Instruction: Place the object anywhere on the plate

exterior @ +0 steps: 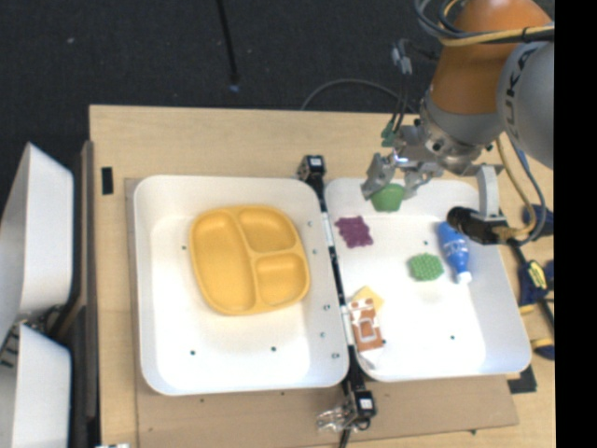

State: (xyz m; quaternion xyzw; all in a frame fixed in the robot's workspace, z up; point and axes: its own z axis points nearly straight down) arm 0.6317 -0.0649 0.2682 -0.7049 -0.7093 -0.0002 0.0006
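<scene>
Here, your gripper (392, 177) sits in the upper right, its fingers closed around one green object (387, 197) at the right bin's (485, 339) top edge. Count four more pieces there: purple (354, 231), green (425, 268), blue (454, 252), yellow-orange (366, 317). One yellow plate (250, 258) fills the left bin (159, 343) on the wooden bench (112, 147).

Arm (530, 82) shows partial lettering, maybe "KU"; carton (367, 320) print too blurry.
</scene>
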